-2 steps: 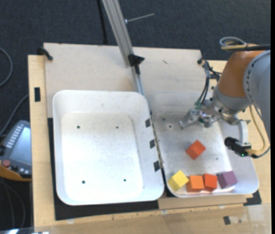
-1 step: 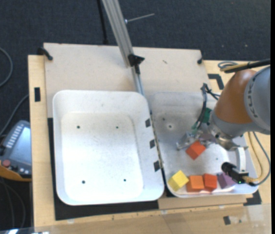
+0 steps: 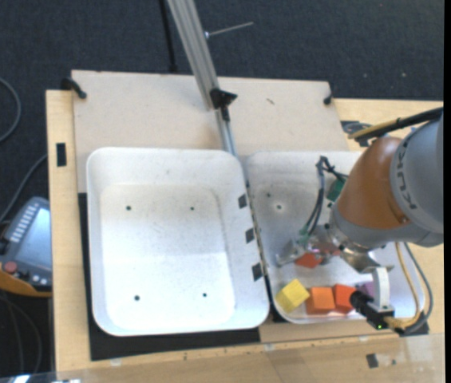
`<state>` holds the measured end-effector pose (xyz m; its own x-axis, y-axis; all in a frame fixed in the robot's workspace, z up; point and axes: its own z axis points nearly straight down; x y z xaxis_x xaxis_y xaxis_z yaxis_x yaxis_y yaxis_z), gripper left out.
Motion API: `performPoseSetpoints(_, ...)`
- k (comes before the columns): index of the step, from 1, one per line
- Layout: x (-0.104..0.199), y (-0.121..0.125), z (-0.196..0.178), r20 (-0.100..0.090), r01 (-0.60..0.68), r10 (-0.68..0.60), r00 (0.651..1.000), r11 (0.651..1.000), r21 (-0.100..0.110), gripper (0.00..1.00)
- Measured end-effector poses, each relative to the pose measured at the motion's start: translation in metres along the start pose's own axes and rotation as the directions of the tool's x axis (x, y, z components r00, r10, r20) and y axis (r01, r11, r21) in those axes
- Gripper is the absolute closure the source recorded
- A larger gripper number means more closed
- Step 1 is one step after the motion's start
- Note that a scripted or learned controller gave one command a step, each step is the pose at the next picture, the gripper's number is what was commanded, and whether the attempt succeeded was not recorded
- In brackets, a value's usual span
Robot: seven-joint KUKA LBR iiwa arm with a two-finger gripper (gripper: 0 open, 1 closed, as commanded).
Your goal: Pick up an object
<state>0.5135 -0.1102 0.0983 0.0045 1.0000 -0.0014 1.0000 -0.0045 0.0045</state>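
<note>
Red block [image 3: 309,259] is seen at the claw [image 3: 303,254] in the right bin [image 3: 277,190]; the claw's grip cannot be told

Bench [image 3: 61,238]: we see pale wood, with a lighter board on top.
On it: left bin [image 3: 169,238] and right bin [image 3: 277,186], touching.

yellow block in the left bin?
No, the yellow block lies in the right bin, near its front edge beside two orange blocks.
</note>
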Motion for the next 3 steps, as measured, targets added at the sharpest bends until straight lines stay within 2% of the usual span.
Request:
performPoseSetpoints(1, -0.002, 0.002, -0.011, 0.001, -0.004, 0.004, 1.000, 1.000, -0.005, 1.00)
performPoseSetpoints(2, 0.061, -0.028, -0.102, -0.003, 0.012, -0.012, 1.000, 1.000, -0.003, 1.00)
performPoseSetpoints(3, 0.141, -0.029, -0.098, -0.005, 0.015, -0.015, 1.000, 1.000, 0.004, 1.00)
